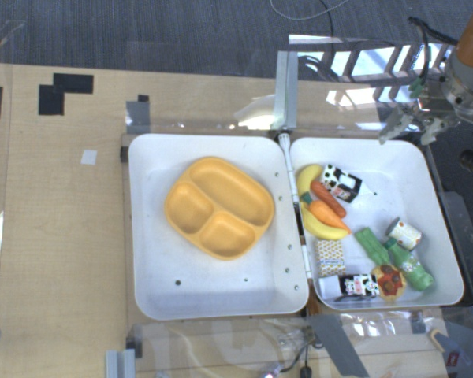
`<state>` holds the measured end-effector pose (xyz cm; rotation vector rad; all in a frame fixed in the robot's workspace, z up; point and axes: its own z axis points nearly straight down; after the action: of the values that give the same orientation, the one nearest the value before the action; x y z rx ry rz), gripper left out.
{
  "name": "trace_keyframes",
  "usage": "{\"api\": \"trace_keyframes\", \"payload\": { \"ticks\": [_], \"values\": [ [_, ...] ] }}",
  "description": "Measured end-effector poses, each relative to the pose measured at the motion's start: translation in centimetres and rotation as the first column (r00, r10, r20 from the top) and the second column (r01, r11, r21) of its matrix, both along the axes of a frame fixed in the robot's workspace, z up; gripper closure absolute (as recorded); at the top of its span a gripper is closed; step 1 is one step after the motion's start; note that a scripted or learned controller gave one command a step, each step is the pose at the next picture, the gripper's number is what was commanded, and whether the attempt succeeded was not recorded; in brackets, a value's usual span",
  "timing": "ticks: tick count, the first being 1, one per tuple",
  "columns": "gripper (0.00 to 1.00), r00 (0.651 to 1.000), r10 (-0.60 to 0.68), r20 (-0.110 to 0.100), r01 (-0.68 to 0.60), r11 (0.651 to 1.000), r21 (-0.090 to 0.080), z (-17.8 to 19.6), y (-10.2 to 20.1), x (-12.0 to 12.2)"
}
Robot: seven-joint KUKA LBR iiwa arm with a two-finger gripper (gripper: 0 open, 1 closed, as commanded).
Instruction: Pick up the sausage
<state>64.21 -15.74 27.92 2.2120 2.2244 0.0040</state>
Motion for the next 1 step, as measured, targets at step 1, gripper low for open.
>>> {"api": "trace_keyframes", "payload": {
  "ticks": [1],
  "values": [
    [1.0,1.0,0.007,0.007,-0.007,1.0,-0.002,1.28,0.13,0.18]
  ]
}}
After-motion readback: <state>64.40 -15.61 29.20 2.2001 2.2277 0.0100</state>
